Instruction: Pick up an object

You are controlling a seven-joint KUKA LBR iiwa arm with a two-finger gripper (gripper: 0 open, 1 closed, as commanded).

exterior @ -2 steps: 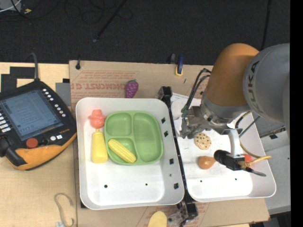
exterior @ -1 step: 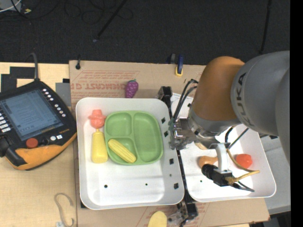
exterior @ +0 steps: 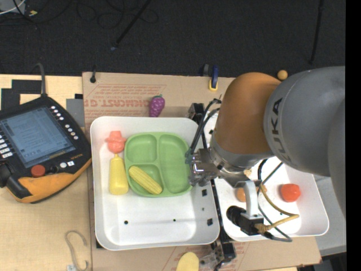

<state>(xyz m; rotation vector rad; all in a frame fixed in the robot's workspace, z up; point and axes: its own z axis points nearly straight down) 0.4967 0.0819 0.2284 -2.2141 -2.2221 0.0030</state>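
Note:
The left bin [exterior: 152, 224] holds a green divided plate [exterior: 161, 151] with a yellow corn cob [exterior: 145, 180] lying in its lower compartment. A yellow bottle-shaped toy [exterior: 117, 175] and a pink toy [exterior: 115, 141] lie beside the plate's left edge. In the right bin [exterior: 307, 219] sit an orange-red tomato [exterior: 290, 192] and a small orange piece [exterior: 241, 194] partly under the arm. My gripper [exterior: 197, 171] hangs below the orange wrist band, at the plate's right edge near the wall between the bins. The arm's bulk hides most of it.
A purple grape bunch [exterior: 157, 104] lies on the cardboard behind the left bin. A yellow lemon-like toy [exterior: 188, 261] rests in front of the bins. A teach pendant [exterior: 36, 145] lies on the bench at the left, with a metal hook [exterior: 77, 248] below it.

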